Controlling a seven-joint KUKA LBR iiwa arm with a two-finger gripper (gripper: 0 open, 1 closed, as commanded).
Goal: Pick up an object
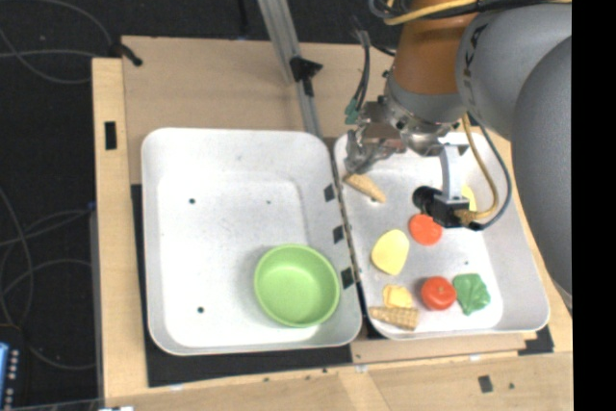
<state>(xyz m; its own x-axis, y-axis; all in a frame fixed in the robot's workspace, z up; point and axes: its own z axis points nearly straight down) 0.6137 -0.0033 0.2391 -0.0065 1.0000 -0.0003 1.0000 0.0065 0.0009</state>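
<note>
Reaching in from the right, grey arm [525, 63] bent steeply down over the right bin [510, 250], orange band [438, 24] sitting directly above the wrist, cables looping over the top and down the side. Gripper [366, 154] lowered at the upper left corner of that bin, close to the divide between the two bins; fingers too small and too crowded by the wrist hardware to tell whether apart or together. Just below the gripper, a tan bread-like piece [366, 188] lying slantwise on the bin floor, near the tips but not visibly between them. Further down the same bin: an orange-red ball [424, 229] beside a black fitting on the arm's cable, a yellow wedge-shaped piece [390, 251] left of it, a red tomato [438, 293] touching a green leafy piece [471, 293], a small yellow block [397, 295] and a waffle-patterned piece [397, 317] at the front edge. In the left bin [192, 197], a green bowl [296, 285] upright near the front right corner. Slanting across the bench behind the bins, a metal pole [279, 24].
</note>
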